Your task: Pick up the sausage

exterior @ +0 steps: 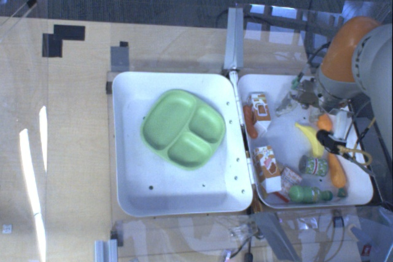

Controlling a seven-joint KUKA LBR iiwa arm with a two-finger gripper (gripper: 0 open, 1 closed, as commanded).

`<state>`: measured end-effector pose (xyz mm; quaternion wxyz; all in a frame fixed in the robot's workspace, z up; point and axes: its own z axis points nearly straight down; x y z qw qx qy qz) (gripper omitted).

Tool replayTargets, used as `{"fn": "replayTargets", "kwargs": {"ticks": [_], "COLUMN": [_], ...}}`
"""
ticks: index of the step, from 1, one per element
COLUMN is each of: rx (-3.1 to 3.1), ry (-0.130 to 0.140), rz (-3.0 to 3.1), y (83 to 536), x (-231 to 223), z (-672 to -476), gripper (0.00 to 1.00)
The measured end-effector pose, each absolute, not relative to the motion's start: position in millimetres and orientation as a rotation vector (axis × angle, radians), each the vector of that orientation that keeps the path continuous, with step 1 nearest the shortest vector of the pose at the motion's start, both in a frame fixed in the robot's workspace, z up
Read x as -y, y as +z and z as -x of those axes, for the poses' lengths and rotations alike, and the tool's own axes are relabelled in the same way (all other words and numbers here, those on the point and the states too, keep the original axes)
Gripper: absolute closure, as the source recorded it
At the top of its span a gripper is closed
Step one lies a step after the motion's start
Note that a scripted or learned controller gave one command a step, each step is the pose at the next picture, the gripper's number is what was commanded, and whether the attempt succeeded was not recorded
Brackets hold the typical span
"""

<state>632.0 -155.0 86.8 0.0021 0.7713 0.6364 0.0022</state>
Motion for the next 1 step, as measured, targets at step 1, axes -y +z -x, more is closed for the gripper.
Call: {"fn": "replayTargets", "kwargs": {"ticks": [1], "rx": [-1.964], "ry": [0.008], "rz": [-2.435], "y": [89.5], "x": [119.9], "z": [-610.5], "gripper": [0.00]}}
